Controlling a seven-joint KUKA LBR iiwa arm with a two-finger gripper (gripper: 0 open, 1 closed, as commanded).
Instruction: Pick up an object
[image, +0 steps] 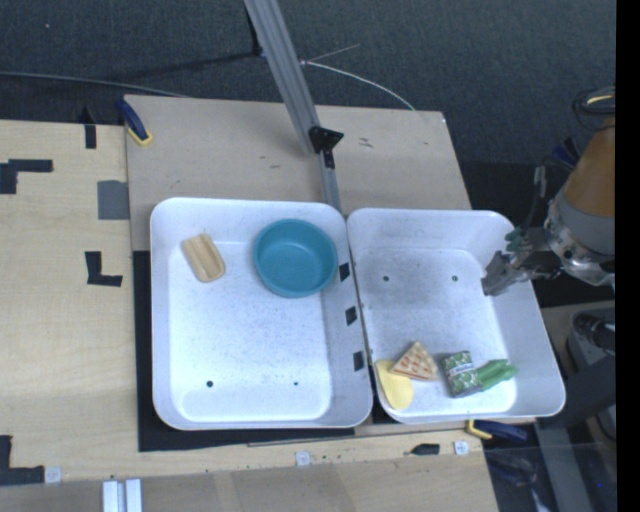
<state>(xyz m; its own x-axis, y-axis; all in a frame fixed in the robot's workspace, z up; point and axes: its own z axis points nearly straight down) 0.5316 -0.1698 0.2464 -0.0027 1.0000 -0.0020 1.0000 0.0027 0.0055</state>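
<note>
I am taking the cluster in the right bin (520, 330) as the likely target, since the tool (497, 277) is hanging over that bin's right rim, well above and apart from it. Lying along the near wall are a yellow piece (394, 387), a tan wedge (415, 362) touching it, and a green packet (460, 372) with a green pod-like piece (494, 374) just beside it. I am judging all four to be light toy-like items. The wedge looks stiff with flat faces, so pinching across its two slanted sides seems safest. The packet looks thin and may slip. Crowding against the wall is leaving little finger room.

I cannot tell how wide the tool is set; nothing is showing between its tips.

The left bin (240, 395) is holding a blue bowl (294, 257) and a tan block (203, 258), well apart. Both bins are sitting on the worktop (60, 330).
</note>
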